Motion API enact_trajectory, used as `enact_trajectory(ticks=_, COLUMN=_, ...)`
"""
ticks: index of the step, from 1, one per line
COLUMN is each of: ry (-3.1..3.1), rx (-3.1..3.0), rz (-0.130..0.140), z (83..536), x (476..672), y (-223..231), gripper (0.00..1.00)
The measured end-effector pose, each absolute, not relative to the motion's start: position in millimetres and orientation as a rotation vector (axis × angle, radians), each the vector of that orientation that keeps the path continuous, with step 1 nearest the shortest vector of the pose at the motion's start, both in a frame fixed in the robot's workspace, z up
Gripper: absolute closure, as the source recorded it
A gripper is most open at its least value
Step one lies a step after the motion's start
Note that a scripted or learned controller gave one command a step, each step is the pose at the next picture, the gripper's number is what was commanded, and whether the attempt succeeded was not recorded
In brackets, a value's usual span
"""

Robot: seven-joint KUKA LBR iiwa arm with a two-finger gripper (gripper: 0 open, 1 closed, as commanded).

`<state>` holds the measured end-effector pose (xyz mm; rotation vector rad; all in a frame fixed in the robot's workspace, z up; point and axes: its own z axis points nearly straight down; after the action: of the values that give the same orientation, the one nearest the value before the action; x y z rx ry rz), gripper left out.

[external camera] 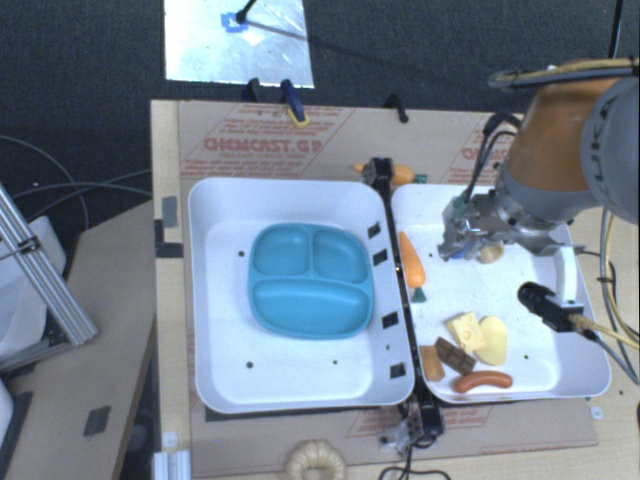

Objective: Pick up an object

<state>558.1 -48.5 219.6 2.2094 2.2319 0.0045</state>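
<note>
My gripper (457,245) hangs low over the back part of the right bin (585,368), reaching in from the right. A small beige lump (490,254) lies just to its right, close to it. An orange carrot (411,261) with a green tip lies along the bin's left wall, to the left of my gripper. Toward the front of the bin lie two pale yellow cheese pieces (478,336), a dark brown block (453,355), a small tan piece (431,362) and a reddish sausage (483,380).
The left bin (215,268) holds a blue divided plate (309,278). A black divider (398,288) runs between the two bins. An orange item (401,175) sits behind the bins on the cardboard sheet (260,143).
</note>
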Motion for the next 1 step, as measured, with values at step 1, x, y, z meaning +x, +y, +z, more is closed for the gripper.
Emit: enact_trajectory(ticks=1, ry=2.232, rx=2.21, rz=0.005, z=211.4, x=585.9, y=-2.0, gripper=1.0)
